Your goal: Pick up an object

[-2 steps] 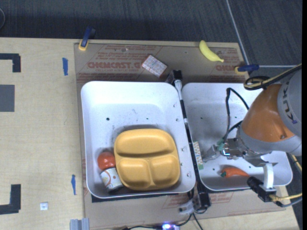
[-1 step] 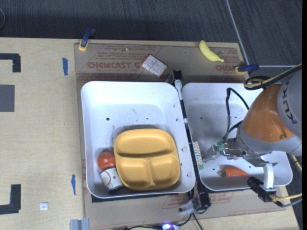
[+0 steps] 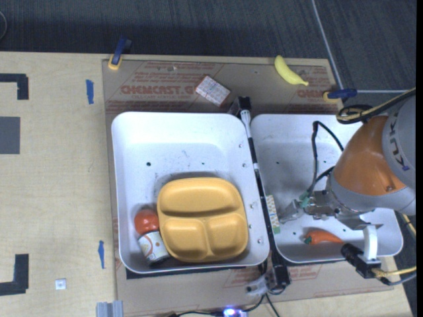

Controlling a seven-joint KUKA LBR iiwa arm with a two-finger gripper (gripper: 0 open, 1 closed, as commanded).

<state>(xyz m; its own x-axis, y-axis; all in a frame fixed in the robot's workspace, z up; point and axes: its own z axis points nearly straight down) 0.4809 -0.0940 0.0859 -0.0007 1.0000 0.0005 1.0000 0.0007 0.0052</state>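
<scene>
An orange carrot (image 3: 324, 236) with a green stub lies near the front wall of the right bin (image 3: 284, 137). My gripper (image 3: 299, 207) hangs low in that bin, just up and left of the carrot, under the orange wrist band. Nothing shows in its grasp. In the left bin (image 3: 172, 131) a yellow divided tray (image 3: 201, 218) fills the front half. A red-orange round thing (image 3: 146, 220) and a small white and orange can (image 3: 152, 246) are wedged at the tray's left side.
A banana (image 3: 289, 71) and a small checkered packet (image 3: 211, 90) lie on the cardboard behind the bins. Blue clamps (image 3: 119, 51) hold the cardboard's back corners. A black cable (image 3: 316, 152) loops over the right bin. A black divider (image 3: 254, 170) runs between the bins.
</scene>
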